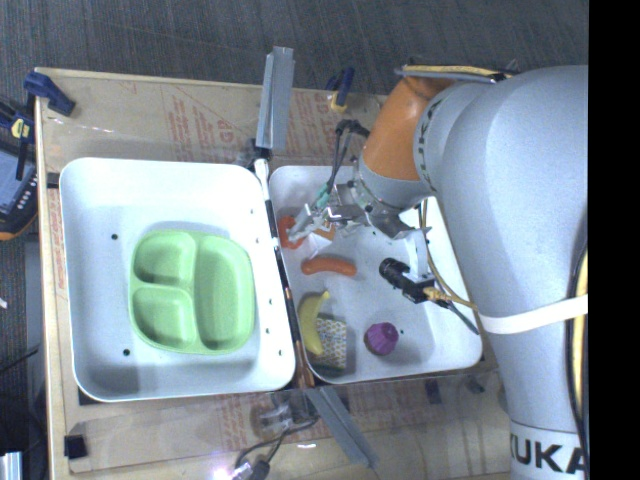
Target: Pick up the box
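In the right bin (pixel 455 353), up at its far left corner, the gripper (pixel 322 213) is down over what looks like the box (pixel 322 230), a small white-ish thing right by an orange-red item (pixel 287 231); honestly can't tell how the gripper is set, too cluttered there; I'd centre on the box alone, keep clear of the sausage (pixel 329 265) just beside it, and lift straight and slow; banana (pixel 314 320) and purple piece (pixel 381 338) sit nearer the front.
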Action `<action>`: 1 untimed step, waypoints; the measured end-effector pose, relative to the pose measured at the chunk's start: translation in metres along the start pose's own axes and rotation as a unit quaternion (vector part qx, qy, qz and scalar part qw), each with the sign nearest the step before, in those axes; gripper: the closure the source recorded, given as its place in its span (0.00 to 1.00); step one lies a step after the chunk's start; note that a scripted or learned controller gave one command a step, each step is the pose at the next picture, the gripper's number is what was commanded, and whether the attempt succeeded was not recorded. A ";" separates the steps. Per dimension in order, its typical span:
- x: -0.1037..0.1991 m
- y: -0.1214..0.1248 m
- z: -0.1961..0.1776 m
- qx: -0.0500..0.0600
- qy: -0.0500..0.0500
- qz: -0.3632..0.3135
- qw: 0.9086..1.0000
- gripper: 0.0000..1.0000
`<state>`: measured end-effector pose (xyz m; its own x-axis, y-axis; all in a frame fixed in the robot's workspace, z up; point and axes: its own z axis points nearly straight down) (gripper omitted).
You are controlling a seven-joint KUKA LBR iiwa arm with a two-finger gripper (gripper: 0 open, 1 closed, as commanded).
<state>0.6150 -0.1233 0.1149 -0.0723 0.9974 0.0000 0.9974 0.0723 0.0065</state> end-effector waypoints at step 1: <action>0.003 0.035 0.023 0.003 0.001 -0.034 0.999 0.00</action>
